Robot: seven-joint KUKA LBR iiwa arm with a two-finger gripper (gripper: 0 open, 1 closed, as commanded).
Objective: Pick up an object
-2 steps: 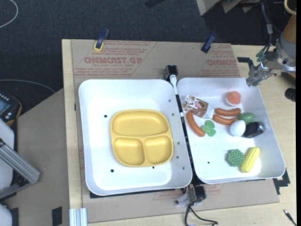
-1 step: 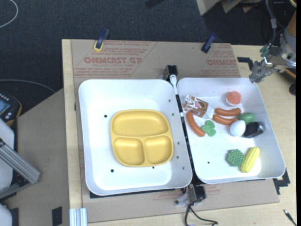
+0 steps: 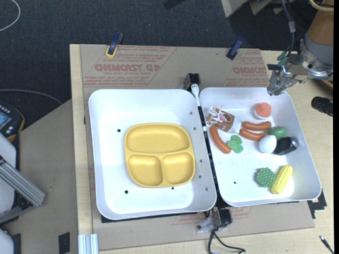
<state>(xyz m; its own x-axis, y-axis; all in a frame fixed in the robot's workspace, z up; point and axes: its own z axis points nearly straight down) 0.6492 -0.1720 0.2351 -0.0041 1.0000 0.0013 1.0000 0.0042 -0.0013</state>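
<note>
My gripper [image 3: 276,89] hangs over the far right edge of the right bin [image 3: 238,192], with nothing visible between its fingers. Just below it in the bin lies a small orange-red round piece [image 3: 262,110]. Beneath that are two sausages [image 3: 255,129], a white egg [image 3: 267,143], a black piece [image 3: 286,145] and a green piece [image 3: 277,132]. At the bin's left lie a brown and white packet [image 3: 220,118], a third sausage [image 3: 219,139] and a small broccoli [image 3: 235,144]. A green leafy piece [image 3: 264,177] and a corn cob [image 3: 282,179] sit near the front.
The left bin [image 3: 106,184] holds a yellow three-compartment plate [image 3: 159,154]. Black clips [image 3: 193,81] join the two bins at the far and near ends. Cardboard [image 3: 159,62] lies beneath both bins.
</note>
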